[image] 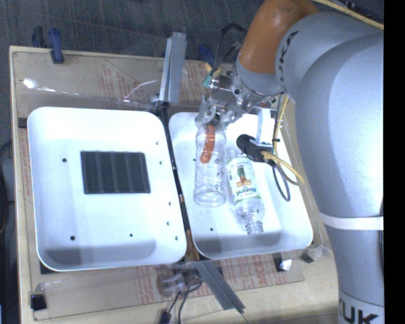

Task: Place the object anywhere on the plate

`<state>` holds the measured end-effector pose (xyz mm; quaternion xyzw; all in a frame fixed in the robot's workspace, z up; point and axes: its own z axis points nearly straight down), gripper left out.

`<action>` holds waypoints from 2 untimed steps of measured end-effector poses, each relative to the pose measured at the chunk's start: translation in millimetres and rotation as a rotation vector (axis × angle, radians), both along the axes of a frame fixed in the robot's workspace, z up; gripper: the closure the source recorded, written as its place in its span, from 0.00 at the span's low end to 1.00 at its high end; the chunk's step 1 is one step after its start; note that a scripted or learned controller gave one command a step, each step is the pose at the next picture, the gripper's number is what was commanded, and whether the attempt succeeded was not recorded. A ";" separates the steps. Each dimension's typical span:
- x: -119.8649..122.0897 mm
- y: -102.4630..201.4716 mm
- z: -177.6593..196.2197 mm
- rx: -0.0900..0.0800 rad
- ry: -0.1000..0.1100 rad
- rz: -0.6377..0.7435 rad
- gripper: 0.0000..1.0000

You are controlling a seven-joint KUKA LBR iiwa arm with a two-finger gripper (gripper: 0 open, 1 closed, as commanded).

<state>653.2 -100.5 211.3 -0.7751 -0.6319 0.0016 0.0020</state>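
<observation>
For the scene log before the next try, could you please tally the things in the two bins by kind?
Dark ridged plate, in the left bin: 1
Clear glass with something orange inside, in the right bin: 1
Clear plastic bottle with a label, lying in the right bin: 1
Total: 3

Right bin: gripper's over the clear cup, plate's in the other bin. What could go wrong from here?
1. The cup is clear and slick, and the gripper sits at its top end; it may slip on lifting.
2. The bottle lies right beside the cup and may get knocked.
3. The dark plate lies in the left bin, so the carry must cross the divider.
</observation>
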 end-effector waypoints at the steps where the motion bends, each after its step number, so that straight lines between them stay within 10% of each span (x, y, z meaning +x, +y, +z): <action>1: -31.5 78.4 23.3 0.000 0.000 0.146 1.00; 2: -28.1 141.7 -21.8 0.001 0.003 0.376 1.00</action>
